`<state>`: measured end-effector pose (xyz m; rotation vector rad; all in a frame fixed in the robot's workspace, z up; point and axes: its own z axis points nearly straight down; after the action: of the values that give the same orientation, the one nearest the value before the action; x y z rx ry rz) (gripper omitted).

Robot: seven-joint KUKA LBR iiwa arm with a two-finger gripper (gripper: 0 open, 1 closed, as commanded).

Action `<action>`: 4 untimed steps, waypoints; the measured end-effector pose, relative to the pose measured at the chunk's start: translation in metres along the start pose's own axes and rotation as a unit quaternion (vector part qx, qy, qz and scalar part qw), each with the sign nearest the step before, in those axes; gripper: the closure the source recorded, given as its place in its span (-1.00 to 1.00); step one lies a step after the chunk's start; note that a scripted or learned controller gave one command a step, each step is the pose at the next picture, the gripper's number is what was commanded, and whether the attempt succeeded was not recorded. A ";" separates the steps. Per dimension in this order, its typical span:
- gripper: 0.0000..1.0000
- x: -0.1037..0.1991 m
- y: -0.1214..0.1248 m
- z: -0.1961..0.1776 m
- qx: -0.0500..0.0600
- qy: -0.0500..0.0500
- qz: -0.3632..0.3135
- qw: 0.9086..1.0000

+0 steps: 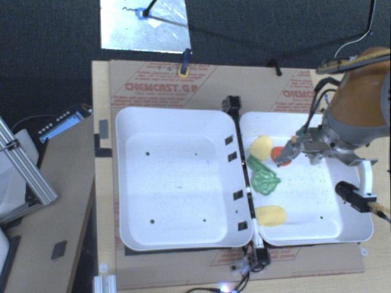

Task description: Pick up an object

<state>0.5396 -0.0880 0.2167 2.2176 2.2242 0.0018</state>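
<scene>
We see the right bin point(351, 231) holding four small things. A yellow oval piece point(270, 215) lies near the bin's front wall, its long axis running left to right, roughly parallel to that wall. A second yellow piece point(261, 146), rounder, sits toward the back left of the same bin, its longer side tilted from upper right to lower left. Between them lies a green leafy piece point(263, 179), crumpled, stretching from the divider side down toward the middle. A small orange-red object point(282, 156) rests just right of the rounder yellow piece, directly at the tip of the hand point(291, 151).

The hand reaches in from the right, low over the orange-red object (we cannot tell whether it is spread or clenched, nor whether anything sits in its grip). The arm's orange band point(361, 99) looms above it.

The left bin point(131, 163) sits beside the right one, with black clips point(232, 157) along their shared edge. Both rest on a brown board point(201, 81) printed in red with "CHEMCAST GP", repeated at slants. Behind the tabletop lies dark carpet with a shiny metal sheet point(143, 17) on it.
</scene>
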 end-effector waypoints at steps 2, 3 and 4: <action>-1.00 -0.043 0.088 0.131 -0.004 -0.001 -0.001 1.000; 1.00 -0.043 0.086 0.121 -0.002 0.000 -0.001 1.000; 1.00 -0.073 0.090 -0.030 -0.008 -0.003 0.001 1.000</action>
<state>0.6295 -0.1605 0.2464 2.2091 2.2104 0.0128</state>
